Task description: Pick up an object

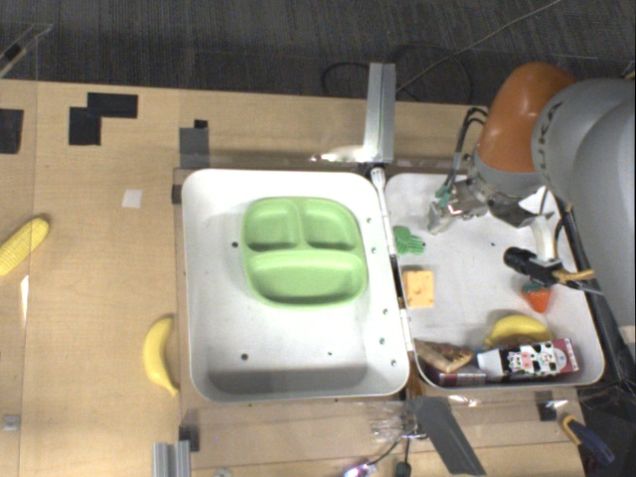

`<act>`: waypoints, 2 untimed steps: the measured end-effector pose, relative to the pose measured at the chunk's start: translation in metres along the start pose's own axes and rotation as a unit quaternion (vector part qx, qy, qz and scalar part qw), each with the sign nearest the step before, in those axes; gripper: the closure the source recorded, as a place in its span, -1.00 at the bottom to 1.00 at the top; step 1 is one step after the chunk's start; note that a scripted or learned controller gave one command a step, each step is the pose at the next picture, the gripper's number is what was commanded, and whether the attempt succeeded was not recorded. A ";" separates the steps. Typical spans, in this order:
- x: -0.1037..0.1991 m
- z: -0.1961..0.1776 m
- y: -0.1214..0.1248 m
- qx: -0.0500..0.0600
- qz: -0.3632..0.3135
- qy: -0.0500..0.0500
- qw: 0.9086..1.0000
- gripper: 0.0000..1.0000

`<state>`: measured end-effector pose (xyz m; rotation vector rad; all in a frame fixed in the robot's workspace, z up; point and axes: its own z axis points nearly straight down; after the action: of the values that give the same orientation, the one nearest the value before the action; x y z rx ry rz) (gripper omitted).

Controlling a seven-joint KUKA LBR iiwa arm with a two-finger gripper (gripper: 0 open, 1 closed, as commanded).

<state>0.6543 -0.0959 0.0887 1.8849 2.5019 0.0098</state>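
Desk of pale wood, seen from above. At the far left edge lies a yellow plastic corn cob, and lower down a yellow toy banana rests just outside the left shallow white bin; both sit outside the bins, so they are probably not meant for picking. Inside that bin a light green divided plastic plate lies flat, upper centre.

Right of the dividing wall, the right shallow white bin holds the loose items. A small green toy piece lies by the bin's left wall, with a yellow cheese-like block just below it. The tool is in the upper left of this bin, near the green piece but apart from it; nothing is seen in it, and whether it is apart or together cannot be told. Its place suggests the green piece is the likeliest target.

Along the lower wall sit a brown packet, a second yellow banana and a red-and-white printed carton, crowded together, so probably harder to grasp. The grey arm with orange band enters from the upper right.
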 end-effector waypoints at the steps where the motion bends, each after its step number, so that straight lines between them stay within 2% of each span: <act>1: 0.000 0.000 0.000 0.000 0.000 0.000 1.000 -1.00; 2: -0.069 -0.010 -0.002 0.001 -0.016 0.000 1.000 -1.00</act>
<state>0.6711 -0.1625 0.0992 1.8450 2.5323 0.0058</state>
